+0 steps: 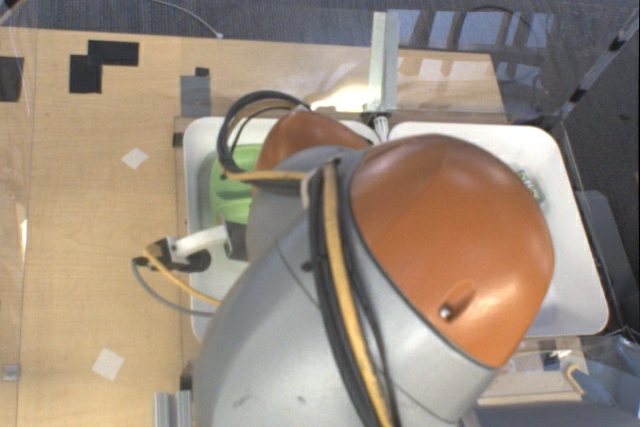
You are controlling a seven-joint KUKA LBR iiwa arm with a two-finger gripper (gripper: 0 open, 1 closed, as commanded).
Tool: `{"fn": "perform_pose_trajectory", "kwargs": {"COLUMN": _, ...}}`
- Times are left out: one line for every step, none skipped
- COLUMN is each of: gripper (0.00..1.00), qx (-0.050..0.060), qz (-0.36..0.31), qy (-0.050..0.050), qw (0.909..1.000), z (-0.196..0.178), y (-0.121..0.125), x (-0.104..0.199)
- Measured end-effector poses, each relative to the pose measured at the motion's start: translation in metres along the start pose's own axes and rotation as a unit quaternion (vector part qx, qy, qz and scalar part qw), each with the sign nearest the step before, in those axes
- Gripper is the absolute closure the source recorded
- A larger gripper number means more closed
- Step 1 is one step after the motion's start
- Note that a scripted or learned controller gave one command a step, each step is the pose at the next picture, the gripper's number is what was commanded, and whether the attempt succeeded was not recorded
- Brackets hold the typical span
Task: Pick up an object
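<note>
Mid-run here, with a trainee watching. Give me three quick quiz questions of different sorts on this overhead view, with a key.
1. True or false: the arm covers much of both bins.
2. What colour is the thing lying in the left bin beside the arm?
A. green
B. red
C. blue
3. Fill in: the cap on the arm's joint is ____.

Key:
1. true
2. A, the green object
3. orange

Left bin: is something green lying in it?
Yes. A green object shows in the left bin, partly covered by the arm reaching over it.
</note>
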State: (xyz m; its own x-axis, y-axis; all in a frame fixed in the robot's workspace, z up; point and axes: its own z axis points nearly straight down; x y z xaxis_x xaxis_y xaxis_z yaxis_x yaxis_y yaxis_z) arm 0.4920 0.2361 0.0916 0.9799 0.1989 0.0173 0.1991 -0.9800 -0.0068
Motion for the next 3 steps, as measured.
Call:
{"fn": "perform_pose_trajectory", "kwargs": {"gripper": 1.00, "qx": -0.002, "qz": -0.001, "qy": -0.008, "qw": 1.0000, "z": -0.008, "y": 0.003, "x": 0.009}}
{"fn": "perform_pose_trajectory", "kwargs": {"gripper": 1.00, "qx": 0.003, "qz": -0.001, "qy": -0.042, "qw": 0.9991, "z": -0.026, "y": 0.007, "x": 0.036}}
{"fn": "perform_pose_trajectory", "kwargs": {"gripper": 1.00, "qx": -0.002, "qz": -0.003, "qy": -0.007, "qw": 1.0000, "z": -0.082, "y": 0.001, "x": 0.014}}
